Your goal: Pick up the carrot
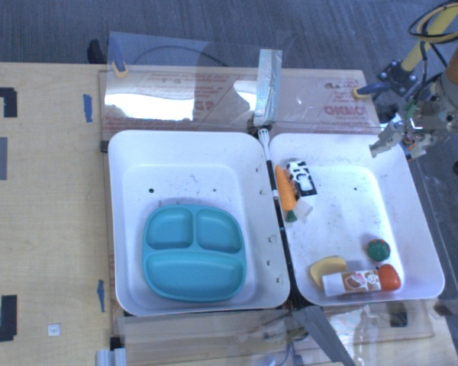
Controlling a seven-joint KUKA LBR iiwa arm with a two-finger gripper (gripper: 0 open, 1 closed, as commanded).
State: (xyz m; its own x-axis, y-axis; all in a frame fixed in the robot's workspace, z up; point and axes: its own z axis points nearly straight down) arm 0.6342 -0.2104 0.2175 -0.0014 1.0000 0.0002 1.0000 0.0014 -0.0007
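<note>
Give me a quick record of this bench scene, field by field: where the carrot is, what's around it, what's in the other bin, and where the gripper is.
carrot: right bin, against its left wall, lying lengthwise
beside carrot: black-and-white box, touching or nearly so
right bin, near corner: yellow piece, packet, green ball, orange-red piece
left bin: teal divided plate
gripper: above right bin's far right corner, away from carrot
carrot held: no

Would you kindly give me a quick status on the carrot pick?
Gripper above right bin's far right corner, holding nothing seen. Carrot lies by the bin's left wall, ungrasped. Black-and-white block right beside it, crowding the approach.
</note>
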